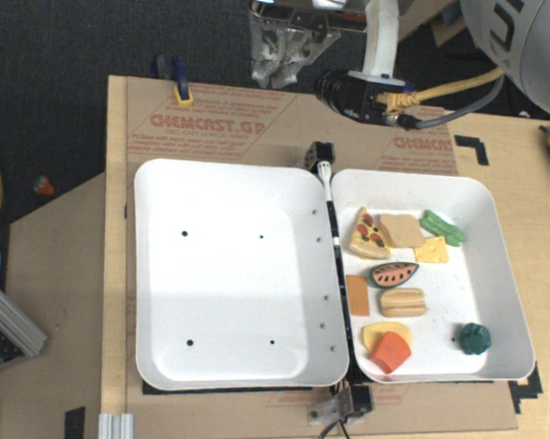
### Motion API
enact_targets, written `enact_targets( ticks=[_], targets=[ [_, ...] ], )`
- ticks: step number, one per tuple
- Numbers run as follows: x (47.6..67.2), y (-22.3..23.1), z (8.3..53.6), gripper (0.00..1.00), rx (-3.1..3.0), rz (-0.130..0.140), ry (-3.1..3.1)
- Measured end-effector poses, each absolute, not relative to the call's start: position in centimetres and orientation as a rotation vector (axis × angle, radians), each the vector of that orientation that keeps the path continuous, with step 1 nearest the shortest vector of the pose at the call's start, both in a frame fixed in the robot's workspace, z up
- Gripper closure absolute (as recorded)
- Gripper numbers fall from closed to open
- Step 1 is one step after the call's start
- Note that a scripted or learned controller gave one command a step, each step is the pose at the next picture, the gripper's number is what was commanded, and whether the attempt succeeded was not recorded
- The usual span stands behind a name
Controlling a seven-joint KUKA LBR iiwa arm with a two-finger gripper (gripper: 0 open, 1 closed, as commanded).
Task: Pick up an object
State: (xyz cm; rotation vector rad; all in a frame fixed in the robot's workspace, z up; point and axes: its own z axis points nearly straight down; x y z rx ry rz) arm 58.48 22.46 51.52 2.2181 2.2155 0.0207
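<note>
Several toy foods lie in the right bin (pixel 496 276): a pizza slice (pixel 370 233), a tan toast (pixel 403 229), a green pickle (pixel 443 227), a yellow cheese wedge (pixel 431 251), a watermelon slice (pixel 393 273), a bun (pixel 403 302), a brown slab (pixel 357 294), a red-orange block (pixel 392 352) on a yellow piece (pixel 386 331), and a dark green broccoli (pixel 474 339). My gripper (pixel 282 55) hangs at the top of the view, past the far edge of the board and well away from the food, with nothing visibly in it.
The left bin (pixel 224 276) sits beside the right one on a cardboard sheet (pixel 216 121). A blue-yellow clamp (pixel 180 81) grips the board's far left edge. Black and yellow cables (pixel 396 100) trail at the back. An aluminium rail (pixel 5 312) lies at the left.
</note>
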Motion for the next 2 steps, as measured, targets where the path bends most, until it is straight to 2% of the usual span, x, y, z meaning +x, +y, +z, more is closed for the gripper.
enact_targets(
  ticks=[1,2],
  targets=[
    [53.5,22.5,47.4,1.0,2.221,-0.009,2.227],
    [61.8,22.4,53.9,1.0,2.22,0.016,2.214]
  ],
)
